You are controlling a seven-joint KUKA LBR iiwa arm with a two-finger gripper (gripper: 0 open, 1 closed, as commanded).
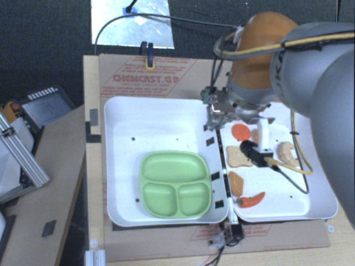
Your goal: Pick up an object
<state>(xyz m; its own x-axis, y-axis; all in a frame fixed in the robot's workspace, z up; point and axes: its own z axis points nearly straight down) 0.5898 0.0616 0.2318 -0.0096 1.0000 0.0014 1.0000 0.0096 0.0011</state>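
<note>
Unable to judge gripper (239, 115) opening or any hold. Positioned over far-left corner of right bin (310, 201), above red slice (240, 131), bread slice (237, 158) near. Beware of striking bin wall or nudging slice aside, missing grasp

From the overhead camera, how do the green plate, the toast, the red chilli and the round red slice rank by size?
1. green plate
2. toast, partly hidden
3. red chilli and round red slice: too alike to rank.
</note>
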